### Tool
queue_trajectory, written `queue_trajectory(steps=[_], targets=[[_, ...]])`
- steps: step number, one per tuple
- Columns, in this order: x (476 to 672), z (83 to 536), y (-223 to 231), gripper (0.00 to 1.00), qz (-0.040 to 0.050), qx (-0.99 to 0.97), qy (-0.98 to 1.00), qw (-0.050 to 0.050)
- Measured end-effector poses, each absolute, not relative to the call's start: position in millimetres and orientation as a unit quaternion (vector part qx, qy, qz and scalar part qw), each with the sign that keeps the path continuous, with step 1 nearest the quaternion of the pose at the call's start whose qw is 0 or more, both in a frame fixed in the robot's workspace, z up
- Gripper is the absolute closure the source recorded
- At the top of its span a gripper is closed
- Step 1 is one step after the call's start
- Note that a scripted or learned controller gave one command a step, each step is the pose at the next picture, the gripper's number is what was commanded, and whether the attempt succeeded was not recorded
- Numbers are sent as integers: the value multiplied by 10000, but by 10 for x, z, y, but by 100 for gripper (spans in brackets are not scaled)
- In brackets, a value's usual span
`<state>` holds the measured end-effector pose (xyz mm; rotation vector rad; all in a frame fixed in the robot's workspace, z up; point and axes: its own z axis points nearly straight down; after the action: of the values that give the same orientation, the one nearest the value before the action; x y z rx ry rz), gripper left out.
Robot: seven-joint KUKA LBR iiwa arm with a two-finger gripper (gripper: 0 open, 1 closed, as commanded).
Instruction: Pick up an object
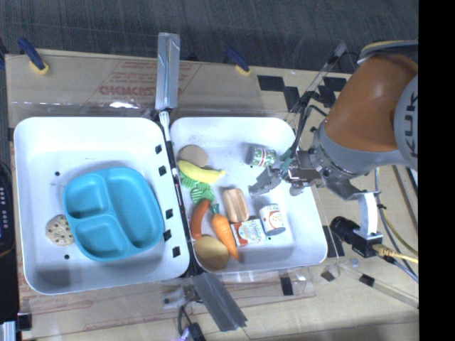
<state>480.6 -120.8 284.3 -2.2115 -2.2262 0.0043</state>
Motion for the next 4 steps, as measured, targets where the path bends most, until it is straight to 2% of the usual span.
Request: queue_trajectory(steps=[1, 2, 3, 4], targets=[[4741, 1597, -1774, 0, 35, -7081, -7061, 53], [5241, 962, -1738, 0, -17, -6910, -7229, -23], [6338, 942, -1543, 0, -14, -6750, -7378, -12], [5775, 1059, -1692, 0, 13, -6846, -7289, 13]])
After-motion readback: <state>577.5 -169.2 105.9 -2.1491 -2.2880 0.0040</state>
